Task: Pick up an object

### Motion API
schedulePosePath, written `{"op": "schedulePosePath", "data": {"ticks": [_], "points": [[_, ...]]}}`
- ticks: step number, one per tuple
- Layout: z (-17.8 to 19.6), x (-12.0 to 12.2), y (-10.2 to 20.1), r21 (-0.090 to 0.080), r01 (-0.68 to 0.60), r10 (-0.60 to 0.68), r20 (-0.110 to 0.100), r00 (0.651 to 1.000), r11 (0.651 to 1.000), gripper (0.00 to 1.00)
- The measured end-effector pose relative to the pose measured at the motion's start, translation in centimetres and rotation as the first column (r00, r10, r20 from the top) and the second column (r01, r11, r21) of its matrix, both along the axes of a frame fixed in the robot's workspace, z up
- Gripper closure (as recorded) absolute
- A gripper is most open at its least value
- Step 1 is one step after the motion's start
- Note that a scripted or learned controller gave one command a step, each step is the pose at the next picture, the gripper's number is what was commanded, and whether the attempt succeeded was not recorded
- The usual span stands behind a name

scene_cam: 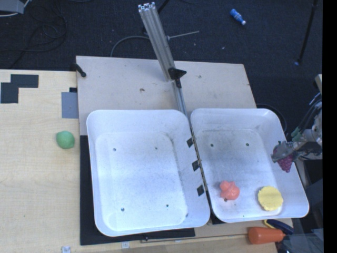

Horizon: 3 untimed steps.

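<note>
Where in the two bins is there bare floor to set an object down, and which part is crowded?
The whole left white bin is bare floor. In the right white bin, the far half and middle are free. Its near end is crowded: the orange-pink lumpy toy and the yellow round object lie there. The gripper, with a purple object at it, sits at the right rim.

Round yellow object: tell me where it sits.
The round yellow object lies in the right-hand white bin, in its near right corner, to the right of the lumpy pink-orange object.
</note>
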<state>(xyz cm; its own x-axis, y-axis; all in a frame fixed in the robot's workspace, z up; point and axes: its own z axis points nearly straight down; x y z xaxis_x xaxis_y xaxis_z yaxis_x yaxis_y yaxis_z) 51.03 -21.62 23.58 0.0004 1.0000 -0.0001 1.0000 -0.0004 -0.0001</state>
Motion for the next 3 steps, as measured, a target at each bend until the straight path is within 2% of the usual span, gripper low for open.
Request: {"op": "schedulePosePath", "data": {"ticks": [2,3], "points": [[1.1,4.2,10.8,0.001,-0.005,0.005,0.000,1.000,1.000,1.00],[-0.2,5.5,15.7,0.001,-0.004,0.004,-0.001,1.000,1.000,1.00]]}}
